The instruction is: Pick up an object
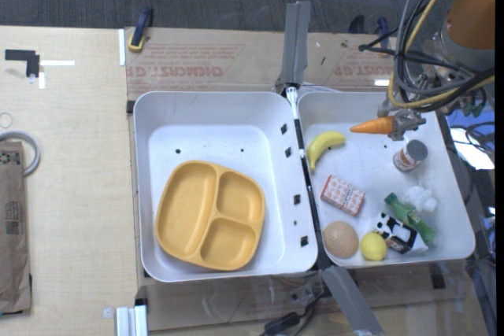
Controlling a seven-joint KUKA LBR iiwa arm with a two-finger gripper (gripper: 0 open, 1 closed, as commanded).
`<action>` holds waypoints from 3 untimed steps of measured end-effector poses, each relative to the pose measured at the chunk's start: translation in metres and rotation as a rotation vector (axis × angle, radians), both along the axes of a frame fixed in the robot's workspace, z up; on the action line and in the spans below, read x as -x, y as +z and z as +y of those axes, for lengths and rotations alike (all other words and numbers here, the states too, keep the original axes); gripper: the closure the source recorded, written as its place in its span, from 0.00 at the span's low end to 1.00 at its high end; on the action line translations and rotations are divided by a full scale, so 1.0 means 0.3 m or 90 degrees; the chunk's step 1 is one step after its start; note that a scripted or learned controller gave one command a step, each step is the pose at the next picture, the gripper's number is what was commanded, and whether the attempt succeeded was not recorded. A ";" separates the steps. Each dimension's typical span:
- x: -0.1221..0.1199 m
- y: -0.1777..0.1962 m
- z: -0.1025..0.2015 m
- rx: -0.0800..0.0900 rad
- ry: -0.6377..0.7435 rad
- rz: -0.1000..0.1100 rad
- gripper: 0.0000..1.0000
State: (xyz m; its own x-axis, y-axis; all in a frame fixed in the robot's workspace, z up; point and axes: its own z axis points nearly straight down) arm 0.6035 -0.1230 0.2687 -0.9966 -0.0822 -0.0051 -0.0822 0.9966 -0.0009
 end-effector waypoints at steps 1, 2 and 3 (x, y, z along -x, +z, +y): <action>0.057 -0.082 0.170 -0.001 0.026 0.002 1.00; 0.071 -0.125 0.215 -0.001 -0.046 0.002 1.00; -0.106 -0.162 0.244 0.000 0.095 0.001 1.00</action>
